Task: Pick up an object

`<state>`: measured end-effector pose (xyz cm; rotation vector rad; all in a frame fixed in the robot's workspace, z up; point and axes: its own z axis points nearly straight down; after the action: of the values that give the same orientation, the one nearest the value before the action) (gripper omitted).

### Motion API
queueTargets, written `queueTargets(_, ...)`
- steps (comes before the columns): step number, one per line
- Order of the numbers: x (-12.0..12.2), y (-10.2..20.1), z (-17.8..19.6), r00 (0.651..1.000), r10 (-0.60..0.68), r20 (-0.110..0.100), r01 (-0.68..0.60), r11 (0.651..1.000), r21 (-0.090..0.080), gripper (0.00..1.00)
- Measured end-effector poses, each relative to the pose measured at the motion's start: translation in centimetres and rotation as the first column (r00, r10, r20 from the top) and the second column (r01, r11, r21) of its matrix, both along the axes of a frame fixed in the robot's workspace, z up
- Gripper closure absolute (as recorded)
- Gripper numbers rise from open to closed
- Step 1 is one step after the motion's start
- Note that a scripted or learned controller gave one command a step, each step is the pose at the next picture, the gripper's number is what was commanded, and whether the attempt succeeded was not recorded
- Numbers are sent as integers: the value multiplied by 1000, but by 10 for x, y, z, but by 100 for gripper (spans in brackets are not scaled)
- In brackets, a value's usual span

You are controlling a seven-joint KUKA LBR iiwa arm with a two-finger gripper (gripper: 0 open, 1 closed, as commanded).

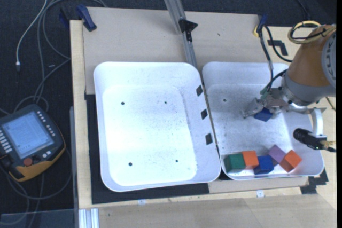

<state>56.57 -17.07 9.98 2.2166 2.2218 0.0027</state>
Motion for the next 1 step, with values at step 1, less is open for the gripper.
queueTargets(1, 34, 14, 0, 1000, 1, 0, -1, 1000, 1, 0)
